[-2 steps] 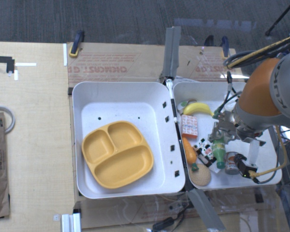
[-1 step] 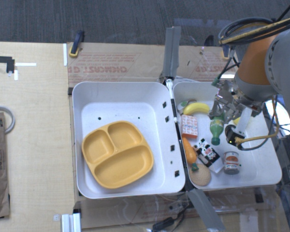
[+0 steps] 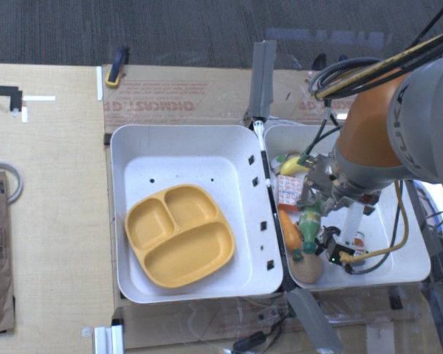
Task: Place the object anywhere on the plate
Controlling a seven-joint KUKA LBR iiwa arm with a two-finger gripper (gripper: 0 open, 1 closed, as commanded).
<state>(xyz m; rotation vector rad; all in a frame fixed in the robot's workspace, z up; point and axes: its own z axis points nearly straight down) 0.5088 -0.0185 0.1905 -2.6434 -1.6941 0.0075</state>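
A yellow plate with three compartments lies in the left bin. My gripper is down in the right bin, at its left side, over a cluster of toy foods. Right under it is a green item. An orange carrot lies just left of that, and a brown round piece sits in front. The wrist hides where the gripper meets the green item.
Toward the back of the right bin lie a yellow piece and a red-and-white packet. The wall between the two bins separates the cluster from the plate. Cables loop off the wrist over the right bin.
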